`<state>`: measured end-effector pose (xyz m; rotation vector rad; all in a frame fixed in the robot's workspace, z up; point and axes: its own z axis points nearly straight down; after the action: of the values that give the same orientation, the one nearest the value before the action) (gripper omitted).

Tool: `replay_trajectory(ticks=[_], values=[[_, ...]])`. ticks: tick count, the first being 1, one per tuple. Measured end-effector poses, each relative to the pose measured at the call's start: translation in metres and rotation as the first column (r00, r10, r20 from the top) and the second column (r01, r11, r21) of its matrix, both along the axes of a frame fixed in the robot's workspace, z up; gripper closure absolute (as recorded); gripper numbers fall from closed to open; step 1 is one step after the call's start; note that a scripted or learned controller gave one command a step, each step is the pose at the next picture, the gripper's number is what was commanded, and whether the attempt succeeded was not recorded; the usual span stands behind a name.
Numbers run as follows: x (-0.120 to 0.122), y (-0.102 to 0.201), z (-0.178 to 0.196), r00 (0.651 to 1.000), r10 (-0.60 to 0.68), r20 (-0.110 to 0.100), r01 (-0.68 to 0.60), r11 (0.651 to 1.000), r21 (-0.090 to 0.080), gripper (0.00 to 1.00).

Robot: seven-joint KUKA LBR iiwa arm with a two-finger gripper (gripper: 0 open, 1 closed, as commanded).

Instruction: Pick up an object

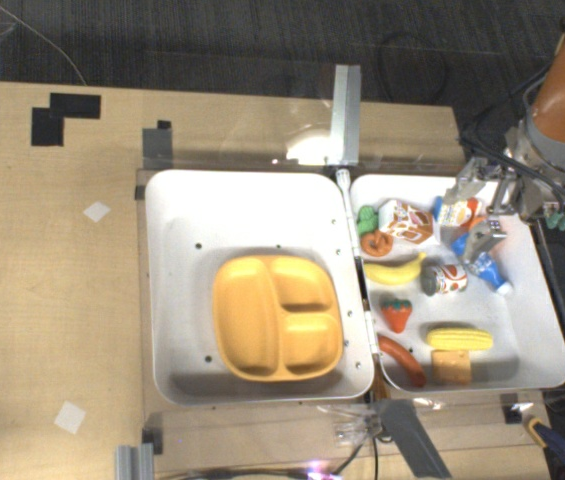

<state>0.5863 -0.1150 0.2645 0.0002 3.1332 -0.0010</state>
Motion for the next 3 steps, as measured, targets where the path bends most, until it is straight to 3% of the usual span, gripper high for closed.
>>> replay_trajectory(ticks=[1, 2, 3], values=[[-0.029, 0.002, -0.117, 0.973, -0.232, -0.006, 0.232, 0.973, 0.002, 0.00], [0.008, -0.008, -0.159, 0.770, -0.638, -0.001, 0.638, 0.770, 0.005, 0.00], [0.022, -0.007, -0.174, 0.714, -0.700, -0.021, 0.700, 0.714, -0.006, 0.00]])
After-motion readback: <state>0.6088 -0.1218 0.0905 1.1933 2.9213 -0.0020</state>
